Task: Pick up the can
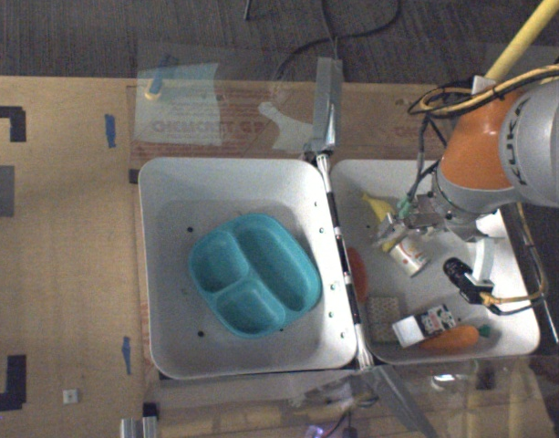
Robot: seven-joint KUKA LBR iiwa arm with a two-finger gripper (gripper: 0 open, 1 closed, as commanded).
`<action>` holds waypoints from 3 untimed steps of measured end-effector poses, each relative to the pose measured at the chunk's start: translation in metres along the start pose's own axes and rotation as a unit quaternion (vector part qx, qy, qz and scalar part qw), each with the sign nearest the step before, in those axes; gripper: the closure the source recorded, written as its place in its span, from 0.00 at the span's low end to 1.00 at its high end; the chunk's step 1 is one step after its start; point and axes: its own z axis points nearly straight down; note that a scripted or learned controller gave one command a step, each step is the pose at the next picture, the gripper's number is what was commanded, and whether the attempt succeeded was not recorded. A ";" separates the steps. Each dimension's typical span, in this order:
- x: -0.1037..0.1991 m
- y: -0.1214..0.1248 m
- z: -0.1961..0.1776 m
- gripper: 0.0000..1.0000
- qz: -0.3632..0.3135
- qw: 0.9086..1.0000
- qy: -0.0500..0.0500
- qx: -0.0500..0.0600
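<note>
I see the gripper [395, 235] low in the right bin [521, 340], just beside the can [408, 257]. I cannot tell its state. A carrot [454, 338] lies nearby.

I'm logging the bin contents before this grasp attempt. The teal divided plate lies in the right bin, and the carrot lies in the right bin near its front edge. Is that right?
Not quite. The camera view shows the teal divided plate in the left bin, not the right one. The rest holds: the carrot lies in the right bin near its front edge.
</note>
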 end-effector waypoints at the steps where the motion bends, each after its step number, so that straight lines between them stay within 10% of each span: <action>1: -0.010 -0.049 0.006 0.00 0.062 0.998 0.000 -0.003; 2: -0.013 -0.049 -0.004 1.00 0.066 0.998 -0.002 -0.004; 3: 0.114 0.041 -0.090 1.00 0.155 0.988 0.000 0.002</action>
